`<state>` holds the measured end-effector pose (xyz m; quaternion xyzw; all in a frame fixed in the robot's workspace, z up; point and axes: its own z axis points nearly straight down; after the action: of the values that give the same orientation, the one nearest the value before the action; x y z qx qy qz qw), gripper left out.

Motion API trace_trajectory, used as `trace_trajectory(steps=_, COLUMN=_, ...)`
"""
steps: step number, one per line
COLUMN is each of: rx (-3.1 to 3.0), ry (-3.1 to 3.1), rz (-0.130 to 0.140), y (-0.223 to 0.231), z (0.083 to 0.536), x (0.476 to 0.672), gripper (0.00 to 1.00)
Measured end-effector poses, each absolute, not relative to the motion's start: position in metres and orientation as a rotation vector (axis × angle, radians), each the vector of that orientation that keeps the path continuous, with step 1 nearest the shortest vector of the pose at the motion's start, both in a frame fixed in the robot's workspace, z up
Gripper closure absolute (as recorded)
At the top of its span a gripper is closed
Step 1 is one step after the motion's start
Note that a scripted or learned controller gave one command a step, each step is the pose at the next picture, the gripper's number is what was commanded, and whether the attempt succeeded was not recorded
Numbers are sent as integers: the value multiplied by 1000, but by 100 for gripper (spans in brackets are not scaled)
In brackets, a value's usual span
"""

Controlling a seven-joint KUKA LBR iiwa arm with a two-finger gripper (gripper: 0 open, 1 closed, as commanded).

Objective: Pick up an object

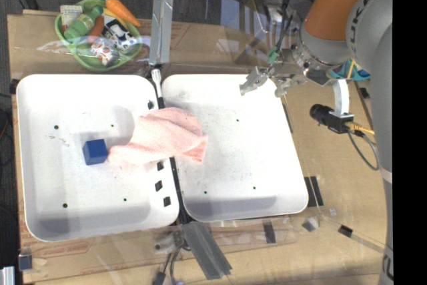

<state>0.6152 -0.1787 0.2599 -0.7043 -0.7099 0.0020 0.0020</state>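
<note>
A pink cloth (163,137) lies crumpled across the divider between the two white bins, half in each. A small blue cube (95,151) rests in the left bin (40,143), just left of the cloth. My gripper (261,81) hovers over the far edge of the right bin (267,163), well to the right of the cloth, its fingers spread apart with nothing between them.
A green bowl (100,37) full of toy items, including an orange carrot, stands behind the left bin. A grey metal bar (160,27) rises behind the divider. Tape strips mark the bench along the front edge.
</note>
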Motion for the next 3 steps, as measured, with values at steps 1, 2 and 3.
trace_trajectory(steps=1, rx=-2064, ry=-2363, rz=4, y=-137, z=172, x=621, gripper=0)
trace_trajectory(steps=2, rx=-1716, ry=-2631, rz=1, y=-97, z=92, x=593, gripper=0)
trace_trajectory(steps=3, rx=-1712, ry=-2632, rz=2, y=-97, z=103, x=593, gripper=100)
